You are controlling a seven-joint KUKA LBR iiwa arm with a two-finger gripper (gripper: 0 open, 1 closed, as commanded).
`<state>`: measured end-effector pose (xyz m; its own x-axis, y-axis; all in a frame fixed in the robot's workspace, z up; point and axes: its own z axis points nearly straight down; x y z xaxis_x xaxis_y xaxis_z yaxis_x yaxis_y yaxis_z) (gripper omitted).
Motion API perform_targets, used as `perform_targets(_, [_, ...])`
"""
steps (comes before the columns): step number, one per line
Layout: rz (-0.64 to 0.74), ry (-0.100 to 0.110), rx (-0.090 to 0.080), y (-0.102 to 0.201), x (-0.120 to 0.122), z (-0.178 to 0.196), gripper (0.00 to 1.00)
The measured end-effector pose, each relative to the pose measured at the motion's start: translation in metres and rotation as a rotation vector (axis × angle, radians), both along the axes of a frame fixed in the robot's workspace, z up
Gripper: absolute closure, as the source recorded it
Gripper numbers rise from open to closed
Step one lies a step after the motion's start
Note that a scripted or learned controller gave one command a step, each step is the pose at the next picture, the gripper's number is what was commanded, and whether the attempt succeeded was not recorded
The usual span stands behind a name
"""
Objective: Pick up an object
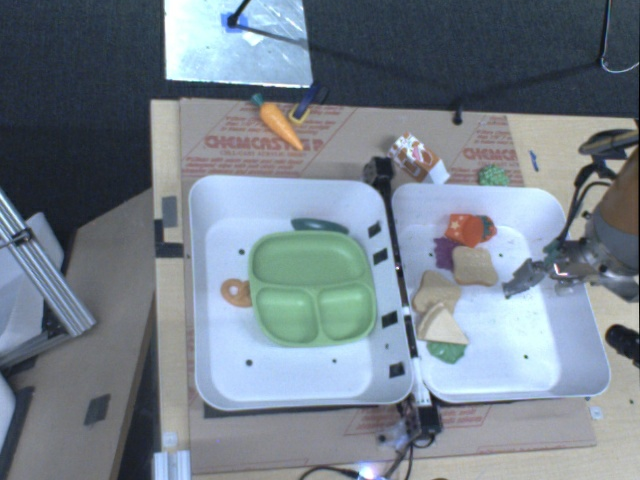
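The tabletop carries two shallow white bins side by side, meeting along a dark hinge-like strip down the middle. The left bin is mostly taken up by a green divided plate, leaving open floor along its near edge and left wall, where a small orange ring lies just beside the plate. The right bin has its things crowded toward the left half: a red-orange toy near the far wall, a toast slice below it, and two bread wedges by the centre strip. Its near floor and right half lie open. The arm comes in over the right rim. The tool hangs just right of the toast slice, apart from it, with nothing seen between its fingers; how far they stand apart cannot be told. Beyond the bins lie a toy carrot and a small carton.
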<state>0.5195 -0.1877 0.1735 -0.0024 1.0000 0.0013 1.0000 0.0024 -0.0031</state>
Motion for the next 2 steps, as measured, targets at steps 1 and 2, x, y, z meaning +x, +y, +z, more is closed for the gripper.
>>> perform_targets(1, [-0.001,-0.001,0.0,0.004,-0.005,-0.044,0.0])
perform_targets(2, [-0.001,-0.001,0.0,0.004,-0.006,-0.091,0.0])
